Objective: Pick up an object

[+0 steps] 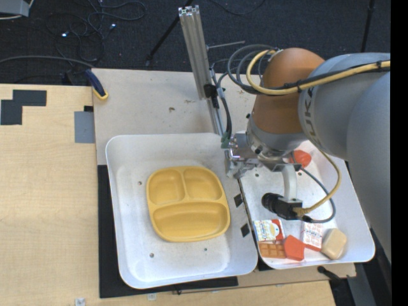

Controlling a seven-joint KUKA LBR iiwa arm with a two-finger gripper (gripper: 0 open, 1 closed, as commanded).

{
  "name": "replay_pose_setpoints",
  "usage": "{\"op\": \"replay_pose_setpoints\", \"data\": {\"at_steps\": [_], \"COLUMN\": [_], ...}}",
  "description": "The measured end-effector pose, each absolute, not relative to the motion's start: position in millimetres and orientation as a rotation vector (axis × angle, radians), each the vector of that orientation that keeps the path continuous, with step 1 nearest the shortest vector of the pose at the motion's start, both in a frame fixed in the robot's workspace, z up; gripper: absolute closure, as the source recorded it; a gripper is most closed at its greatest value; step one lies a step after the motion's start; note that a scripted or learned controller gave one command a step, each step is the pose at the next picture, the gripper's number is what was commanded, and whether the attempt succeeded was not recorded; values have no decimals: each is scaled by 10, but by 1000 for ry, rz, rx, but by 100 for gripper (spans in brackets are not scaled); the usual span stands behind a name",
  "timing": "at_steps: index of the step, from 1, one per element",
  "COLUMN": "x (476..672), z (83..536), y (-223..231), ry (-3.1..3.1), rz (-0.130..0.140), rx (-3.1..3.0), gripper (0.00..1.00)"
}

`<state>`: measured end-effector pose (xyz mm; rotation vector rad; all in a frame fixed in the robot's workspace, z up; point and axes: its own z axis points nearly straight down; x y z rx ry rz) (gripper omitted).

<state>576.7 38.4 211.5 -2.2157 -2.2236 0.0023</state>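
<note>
While a smooth yellow 3-compartment tray (pixel 188 204) lies flat, the state of the gripper (pixel 242 166) cannot be told.

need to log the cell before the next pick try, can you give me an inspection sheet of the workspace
surface: left bin and right bin, white, side by side on a pale bench
job's things: yellow divided plate in the left bin; printed packet, second packet, waffle-like piece, red block and beige bar bunched at the right bin's near end; orange-red piece by the wrist
clutter: blue and yellow tool at the bench's far left corner
grippers: gripper low at the rim between the bins
cables: black cables on the dark floor
surroundings: aluminium post behind the bins; wooden panel at left
</note>
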Motion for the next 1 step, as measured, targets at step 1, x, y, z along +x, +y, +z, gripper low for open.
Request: {"op": "replay_pose_setpoints", "data": {"at_steps": [1], "x": [5824], "z": [2207], "y": [948], "ry": [-2224], "rz": [2], "rx": [-2216], "gripper": [100]}}
